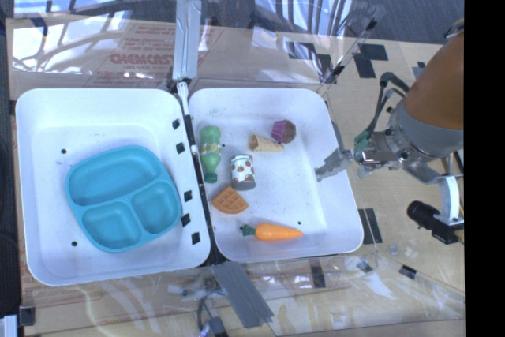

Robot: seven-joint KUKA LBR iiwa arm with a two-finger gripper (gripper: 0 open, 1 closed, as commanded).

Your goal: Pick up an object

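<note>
While the arm reached in from the right, the camera view showed the following.

Arm: grey, with an orange band (442, 87) above the wrist, it hung over the bench (394, 67) just right of the right bin.
Gripper (330, 167): it sat at the right rim of the right bin, about level with the can; whether it was spread or pressed together could not be told, and nothing showed in its grasp.
Right bin (316, 237): shallow and white, it held six small things, all apart from the gripper.
Green bottle (210, 152): lay near the bin's left wall, lengthwise from far to near.
Can (243, 170): small, white with a printed label, just right of the bottle.
Cone (265, 143): tan, lying on its side, far of the can.
Purple piece (284, 130): touching or just beside the cone's right end.
Orange wedge (229, 201): waffle-patterned, near of the can.
Carrot (274, 232): orange with a green tip at its left, lying across the near part of the bin.
Left bin (47, 114): white, beside the right bin.
Blue tray (122, 196): three compartments, tilted in the left bin's middle.
</note>
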